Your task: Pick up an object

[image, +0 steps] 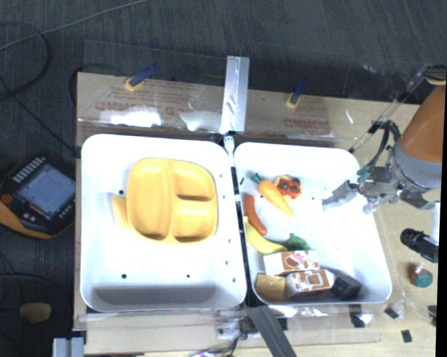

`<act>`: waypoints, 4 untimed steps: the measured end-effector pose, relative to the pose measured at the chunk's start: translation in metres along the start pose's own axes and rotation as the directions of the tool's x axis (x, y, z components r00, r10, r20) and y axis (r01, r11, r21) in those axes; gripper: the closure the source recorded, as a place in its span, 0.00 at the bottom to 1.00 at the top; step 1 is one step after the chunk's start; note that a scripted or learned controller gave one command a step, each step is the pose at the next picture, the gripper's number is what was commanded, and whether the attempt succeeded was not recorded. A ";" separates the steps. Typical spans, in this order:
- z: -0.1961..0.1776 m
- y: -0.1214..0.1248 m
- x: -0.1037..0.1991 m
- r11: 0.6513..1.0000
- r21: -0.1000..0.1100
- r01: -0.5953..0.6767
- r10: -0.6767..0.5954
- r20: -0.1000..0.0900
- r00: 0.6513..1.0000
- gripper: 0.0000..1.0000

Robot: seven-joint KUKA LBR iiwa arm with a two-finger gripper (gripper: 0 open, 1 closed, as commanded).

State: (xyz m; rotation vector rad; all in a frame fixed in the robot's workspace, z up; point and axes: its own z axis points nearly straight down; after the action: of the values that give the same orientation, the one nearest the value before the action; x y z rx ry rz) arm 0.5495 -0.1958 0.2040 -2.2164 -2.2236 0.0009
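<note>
The right bin [321,153] holds a carrot [276,198] beside a small orange toy [288,186], with a red sausage [254,215] and a banana [263,242] below them. Further toward the front lie a green piece [298,242], a white carton [294,261], a brown box [309,283] and a black block [346,287]. My gripper [353,196] hovers over the bin's right side, to the right of the carrot and apart from every object. Nothing is seen held in it.
The left bin [96,220] carries a yellow divided plate [171,198]. A black handheld unit [39,194] lies on the floor to the left of the bench. Small bits, including a teal one [422,277], sit on the bench right of the bins.
</note>
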 end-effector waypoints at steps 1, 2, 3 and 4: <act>0.111 0.051 0.032 0.985 -0.002 0.173 -0.173 0.003 0.985 0.00; 0.114 0.092 0.088 0.984 -0.010 0.176 -0.176 0.009 0.984 0.00; 0.105 0.092 0.088 0.984 -0.010 0.177 -0.177 0.010 0.984 1.00; 0.021 0.115 0.147 0.989 0.000 0.148 -0.148 0.003 0.989 1.00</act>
State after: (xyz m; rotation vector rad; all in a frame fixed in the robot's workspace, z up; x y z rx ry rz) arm 0.6642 -0.0484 0.1834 -2.0471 -2.3836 0.0044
